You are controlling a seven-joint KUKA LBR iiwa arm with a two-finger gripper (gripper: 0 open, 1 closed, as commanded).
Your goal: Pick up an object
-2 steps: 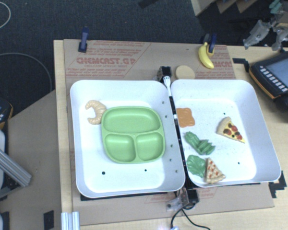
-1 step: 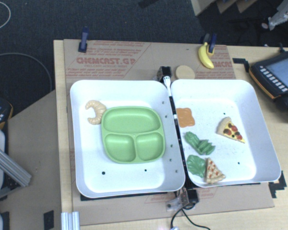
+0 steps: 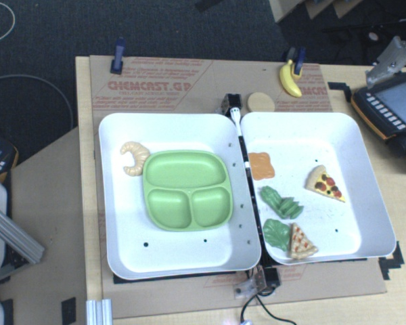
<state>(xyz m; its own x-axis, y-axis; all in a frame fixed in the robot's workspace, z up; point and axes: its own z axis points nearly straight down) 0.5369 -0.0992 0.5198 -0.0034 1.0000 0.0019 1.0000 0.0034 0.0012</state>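
The left bin (image 3: 115, 181) holds a green divided plate (image 3: 187, 189) and a beige croissant (image 3: 134, 157) at the plate's upper left. In the right bin (image 3: 365, 181) lie an orange slice of toy food (image 3: 261, 166), a pizza slice (image 3: 326, 183) at the right, a green leafy piece (image 3: 281, 202) in the middle, another green leaf (image 3: 276, 232) below it, and a second pizza slice (image 3: 300, 242) touching that leaf near the front rim.
A yellow banana (image 3: 290, 80) and a tan round disc (image 3: 260, 102) rest on the cardboard behind the right bin. Blue clamps (image 3: 118, 57) hold the board's back edge. A black and orange device (image 3: 386, 110) sits at the far right.
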